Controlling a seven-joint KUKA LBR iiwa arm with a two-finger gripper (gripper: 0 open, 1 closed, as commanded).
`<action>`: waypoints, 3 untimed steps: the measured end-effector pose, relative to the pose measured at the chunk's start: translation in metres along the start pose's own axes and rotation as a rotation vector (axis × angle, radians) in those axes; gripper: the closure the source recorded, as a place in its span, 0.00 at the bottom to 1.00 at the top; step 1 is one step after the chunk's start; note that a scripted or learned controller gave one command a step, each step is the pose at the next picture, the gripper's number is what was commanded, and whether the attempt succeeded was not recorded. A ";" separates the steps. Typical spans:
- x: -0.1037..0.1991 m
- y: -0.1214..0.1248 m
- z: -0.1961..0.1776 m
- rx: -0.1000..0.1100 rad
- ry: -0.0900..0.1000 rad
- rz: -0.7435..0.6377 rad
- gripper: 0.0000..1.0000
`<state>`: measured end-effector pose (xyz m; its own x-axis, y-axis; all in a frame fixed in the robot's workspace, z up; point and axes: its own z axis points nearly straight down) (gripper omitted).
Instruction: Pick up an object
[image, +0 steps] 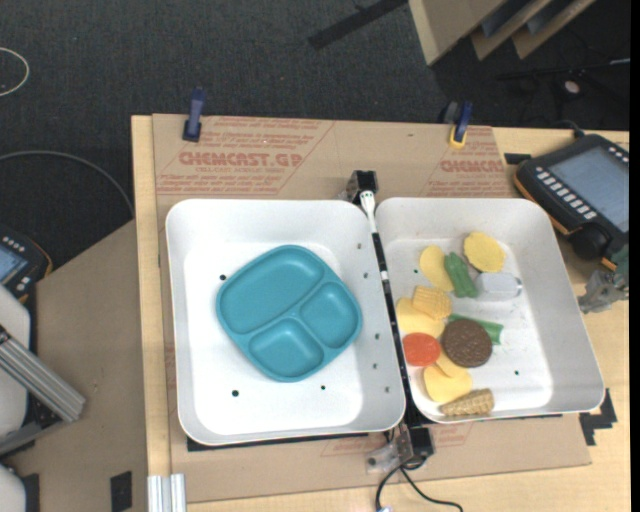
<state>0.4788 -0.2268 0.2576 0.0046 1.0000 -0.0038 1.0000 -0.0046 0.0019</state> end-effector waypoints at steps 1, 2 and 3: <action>0.003 0.001 -0.009 -0.002 0.001 -0.005 1.00; 0.003 0.001 -0.018 -0.002 0.001 -0.005 1.00; 0.040 0.002 -0.169 -0.015 -0.002 -0.011 1.00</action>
<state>0.4807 -0.1862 0.4263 -0.0060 1.0000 -0.0054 0.9998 0.0061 0.0169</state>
